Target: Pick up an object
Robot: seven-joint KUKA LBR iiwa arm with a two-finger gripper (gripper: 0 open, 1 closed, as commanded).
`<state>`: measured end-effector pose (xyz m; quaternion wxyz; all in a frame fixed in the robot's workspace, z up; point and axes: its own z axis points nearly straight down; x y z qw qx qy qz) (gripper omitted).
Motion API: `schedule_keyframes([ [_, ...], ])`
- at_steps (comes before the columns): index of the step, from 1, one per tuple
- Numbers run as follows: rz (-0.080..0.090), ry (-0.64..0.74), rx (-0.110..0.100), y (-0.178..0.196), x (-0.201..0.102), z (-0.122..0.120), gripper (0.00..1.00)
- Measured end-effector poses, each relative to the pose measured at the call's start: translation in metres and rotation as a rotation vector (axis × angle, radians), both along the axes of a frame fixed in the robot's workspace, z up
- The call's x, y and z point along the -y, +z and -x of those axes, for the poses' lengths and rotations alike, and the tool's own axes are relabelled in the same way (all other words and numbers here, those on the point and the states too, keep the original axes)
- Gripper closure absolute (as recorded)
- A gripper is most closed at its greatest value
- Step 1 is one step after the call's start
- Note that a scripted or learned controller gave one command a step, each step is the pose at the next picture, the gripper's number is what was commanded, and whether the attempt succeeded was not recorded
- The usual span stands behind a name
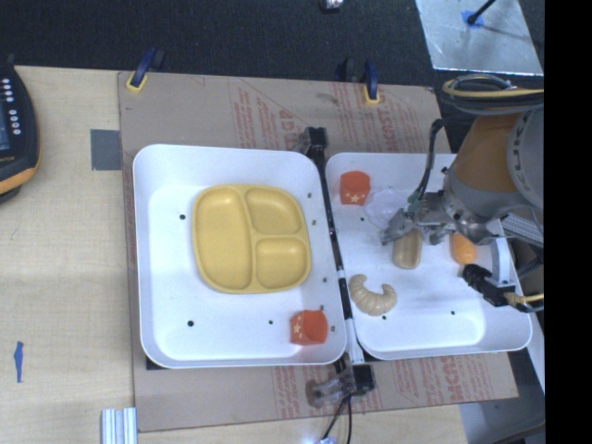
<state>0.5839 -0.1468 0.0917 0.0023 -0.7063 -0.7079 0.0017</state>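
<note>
My gripper (408, 228) hangs over the left-middle of the right bin (435, 340), on the grey arm with its orange band (488, 155) coming in from the right. A tan stubby piece (406, 252) lies right under the gripper's tip, touching or nearly touching it. Whether it is gripped is hidden by the wrist. A pale croissant-shaped piece (373, 296) rests just below it near the bin's left wall. A red cube (354, 189) is in the bin's top left corner. An orange piece (462, 248) peeks out beside the wrist.
The left bin (157, 248) holds a yellow divided plate (251, 239) and a red block (309, 327) at its lower right corner. A clear crumpled wrapper (380, 207) lies near the red cube. Cables and a black fitting (490, 287) trail off the wrist.
</note>
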Motion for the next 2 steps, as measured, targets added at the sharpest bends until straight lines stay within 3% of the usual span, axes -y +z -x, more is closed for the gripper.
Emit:
schedule_keyframes([
  [1,0.000,0.002,0.000,0.011,0.000,-0.001,1.00],
  [2,-0.001,0.009,0.012,0.106,-0.073,-0.027,1.00],
])
